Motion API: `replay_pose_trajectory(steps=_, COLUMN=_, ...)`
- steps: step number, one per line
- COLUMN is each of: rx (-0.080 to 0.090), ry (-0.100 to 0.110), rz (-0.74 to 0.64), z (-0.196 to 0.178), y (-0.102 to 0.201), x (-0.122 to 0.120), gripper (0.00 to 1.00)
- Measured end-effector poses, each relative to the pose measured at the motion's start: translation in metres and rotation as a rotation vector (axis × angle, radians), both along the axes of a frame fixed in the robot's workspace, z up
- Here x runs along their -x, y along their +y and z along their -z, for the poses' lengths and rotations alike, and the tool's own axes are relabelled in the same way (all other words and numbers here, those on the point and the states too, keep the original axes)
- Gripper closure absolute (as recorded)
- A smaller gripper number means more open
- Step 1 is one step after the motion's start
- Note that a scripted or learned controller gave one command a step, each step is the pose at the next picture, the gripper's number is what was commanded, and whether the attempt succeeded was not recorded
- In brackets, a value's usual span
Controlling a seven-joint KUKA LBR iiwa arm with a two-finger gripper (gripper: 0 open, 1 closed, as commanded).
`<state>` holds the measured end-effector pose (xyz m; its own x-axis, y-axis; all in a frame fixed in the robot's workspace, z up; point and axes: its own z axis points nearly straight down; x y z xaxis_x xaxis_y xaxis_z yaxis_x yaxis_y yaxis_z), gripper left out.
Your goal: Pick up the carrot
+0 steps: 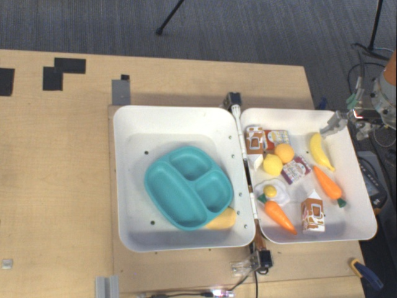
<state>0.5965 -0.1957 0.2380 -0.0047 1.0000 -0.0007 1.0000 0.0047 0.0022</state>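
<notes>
Here, right bin (366,225) with carrots (279,215), banana (320,151), left bin (127,185) with teal plate (188,186)

Grey hand (335,123), orange band, dark cables

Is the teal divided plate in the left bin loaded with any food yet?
Empty. The teal plate shows bare compartments in the left bin; a yellowish item lies beside its lower rim, not on it.

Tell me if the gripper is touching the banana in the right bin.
Apart. In the camera view, the gripper hangs over the bin's upper right rim, and a strip of white bin floor shows between its tip and the banana.
</notes>
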Motion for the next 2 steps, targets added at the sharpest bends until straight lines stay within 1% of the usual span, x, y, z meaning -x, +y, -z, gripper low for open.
replay_pose_trajectory(steps=1, rx=-0.001, ry=0.002, rz=-0.130, z=0.106, y=-0.010, x=0.049, gripper=0.00)
replay_pose_trajectory(steps=2, rx=-0.003, ry=-0.002, rz=-0.205, z=0.152, y=-0.008, x=0.050, gripper=0.00)
